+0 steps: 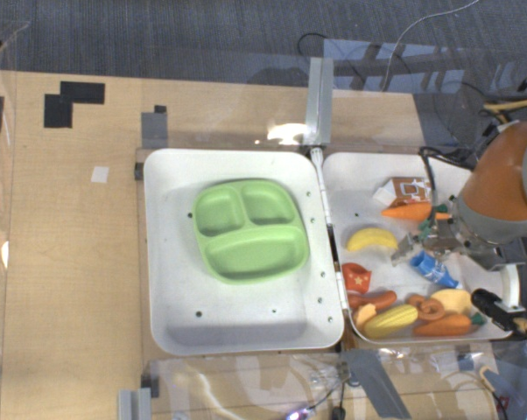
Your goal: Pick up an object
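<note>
just off the right bin's (333, 234) middle, pincer (418, 240) among toys, grip impossible to tell

1. A broad orange band (495, 186) wraps the arm (509, 199) above its wrist.
2. Grey casing adjoins the orange band.
3. Green and metal fittings cluster at the gripper (430, 230), below the band.

No lettering, brand name or number can be read anywhere on the bench. A brown-and-white packet (407, 188) near the back edge of the right bin (355, 178) carries a printed pattern too small to make out. A red carton (356, 277) by that bin's left wall bears a pale mark, likewise illegible.
</note>
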Action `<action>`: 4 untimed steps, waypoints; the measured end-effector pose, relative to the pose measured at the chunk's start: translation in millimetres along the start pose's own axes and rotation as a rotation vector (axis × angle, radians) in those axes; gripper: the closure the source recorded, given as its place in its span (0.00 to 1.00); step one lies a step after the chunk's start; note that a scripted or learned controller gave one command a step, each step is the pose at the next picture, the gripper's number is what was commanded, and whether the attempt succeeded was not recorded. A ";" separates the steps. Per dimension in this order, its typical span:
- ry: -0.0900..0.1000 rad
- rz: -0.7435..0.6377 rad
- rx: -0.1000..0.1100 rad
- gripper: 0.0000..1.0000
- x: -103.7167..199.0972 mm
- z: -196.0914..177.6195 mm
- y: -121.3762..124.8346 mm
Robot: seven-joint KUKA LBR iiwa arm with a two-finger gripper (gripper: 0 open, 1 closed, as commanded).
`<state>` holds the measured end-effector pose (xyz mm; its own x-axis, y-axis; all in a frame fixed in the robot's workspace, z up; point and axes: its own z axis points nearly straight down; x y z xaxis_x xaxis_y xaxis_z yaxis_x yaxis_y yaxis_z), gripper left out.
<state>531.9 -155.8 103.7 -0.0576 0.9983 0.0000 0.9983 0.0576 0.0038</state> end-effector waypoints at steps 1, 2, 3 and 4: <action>-0.002 -0.141 -0.002 0.00 -40.2 10.4 -2.6; -0.003 -0.143 -0.007 1.00 -39.8 -1.2 -0.4; 0.000 -0.222 0.005 1.00 -53.9 0.0 82.4; -0.002 0.209 -0.003 1.00 -31.1 -96.2 122.8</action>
<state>655.9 -179.7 200.4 0.1512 0.9885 -0.0012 0.9885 -0.1512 0.0070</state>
